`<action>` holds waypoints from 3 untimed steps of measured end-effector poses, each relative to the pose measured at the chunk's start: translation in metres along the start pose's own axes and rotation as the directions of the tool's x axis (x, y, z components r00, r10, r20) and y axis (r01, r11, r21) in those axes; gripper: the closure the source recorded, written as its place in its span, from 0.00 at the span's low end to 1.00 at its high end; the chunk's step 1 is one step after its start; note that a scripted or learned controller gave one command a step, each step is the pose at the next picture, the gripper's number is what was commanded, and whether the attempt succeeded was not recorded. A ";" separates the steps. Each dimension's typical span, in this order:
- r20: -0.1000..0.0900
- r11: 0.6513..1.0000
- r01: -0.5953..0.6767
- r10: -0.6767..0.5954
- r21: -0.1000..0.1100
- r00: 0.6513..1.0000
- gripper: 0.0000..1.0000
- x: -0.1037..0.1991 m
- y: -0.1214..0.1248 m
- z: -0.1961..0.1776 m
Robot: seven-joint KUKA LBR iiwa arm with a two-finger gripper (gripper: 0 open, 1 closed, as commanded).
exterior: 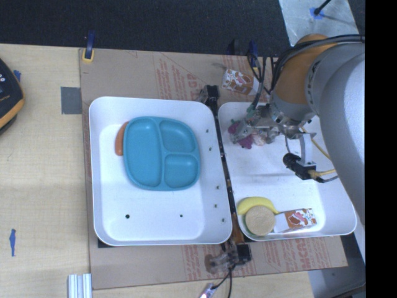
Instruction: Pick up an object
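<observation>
Nearest, yellow sponge (256, 215) lies at six o'clock of the right bin (335, 194). Hand (260, 128) over purple object (243, 135); finger spacing unclear. Best descend centred, then close firmly.

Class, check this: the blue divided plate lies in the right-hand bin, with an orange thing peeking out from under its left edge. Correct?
Not quite. The camera view shows the blue divided plate in the left-hand bin, not the right-hand one. The orange thing does peek out at its left edge.
</observation>
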State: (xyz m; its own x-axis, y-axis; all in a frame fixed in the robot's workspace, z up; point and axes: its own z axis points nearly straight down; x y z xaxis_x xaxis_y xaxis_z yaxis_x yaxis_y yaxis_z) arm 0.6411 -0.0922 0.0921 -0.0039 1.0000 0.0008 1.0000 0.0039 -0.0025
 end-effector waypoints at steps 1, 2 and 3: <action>-0.007 1.000 0.004 -0.004 0.025 1.000 0.00 -0.009 0.011 0.003; -0.004 1.000 0.002 -0.002 0.024 1.000 0.00 -0.008 0.011 0.003; -0.006 1.000 0.002 -0.002 0.024 1.000 0.00 -0.018 0.011 0.003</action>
State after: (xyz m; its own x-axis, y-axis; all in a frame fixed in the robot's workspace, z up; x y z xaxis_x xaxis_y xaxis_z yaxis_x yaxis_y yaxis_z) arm 0.6518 -0.1105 0.0892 -0.0057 1.0000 0.0065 0.9996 0.0058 -0.0266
